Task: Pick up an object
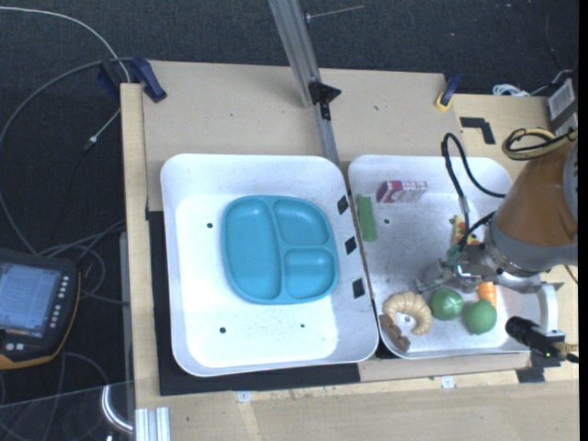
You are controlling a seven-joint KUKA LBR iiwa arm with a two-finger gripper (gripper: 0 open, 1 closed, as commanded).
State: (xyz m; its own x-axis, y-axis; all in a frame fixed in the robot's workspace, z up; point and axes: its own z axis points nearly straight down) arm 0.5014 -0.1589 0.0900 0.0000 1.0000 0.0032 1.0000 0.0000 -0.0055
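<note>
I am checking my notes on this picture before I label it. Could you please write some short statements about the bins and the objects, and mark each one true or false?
1. A blue divided plate lies in the left bin. True.
2. Two green round objects lie side by side in the right bin. True.
3. The red and white packet lies on the blue plate. False: it lies near the far edge of the right bin.
4. The beige curved object lies in the left bin. False: it is in the right bin's near left corner.
5. The gripper is over the right bin. True.
</note>
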